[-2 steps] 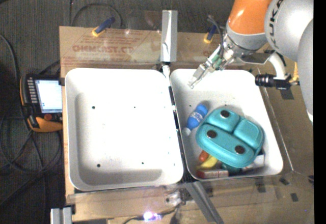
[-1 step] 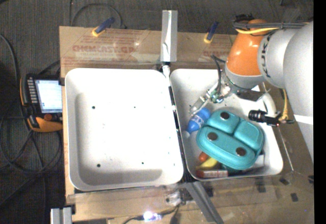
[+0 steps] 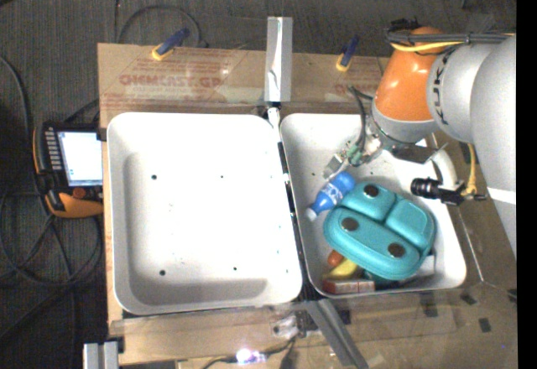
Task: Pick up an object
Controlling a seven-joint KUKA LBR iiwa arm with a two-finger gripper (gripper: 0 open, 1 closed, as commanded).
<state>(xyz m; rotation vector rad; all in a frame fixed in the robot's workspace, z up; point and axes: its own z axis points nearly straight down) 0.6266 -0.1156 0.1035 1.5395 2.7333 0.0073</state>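
Camera view puts my gripper point(image 3: 357, 153) over the right bin point(image 3: 306, 149); its state I cannot tell. Bottle point(image 3: 330, 194) looks light, slippery: grasp mid-body.

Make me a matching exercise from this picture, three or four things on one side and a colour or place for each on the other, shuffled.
Things:
1. blue bottle
2. teal tray
3. handheld screen
4. clamp

Descriptions:
A. on the floor left of the bins
B. clipped to the cardboard's top edge
C. big, three-sectioned, in the right bin
D. white-capped, beside the tray

Pairs: 1-D, 2-C, 3-A, 4-B
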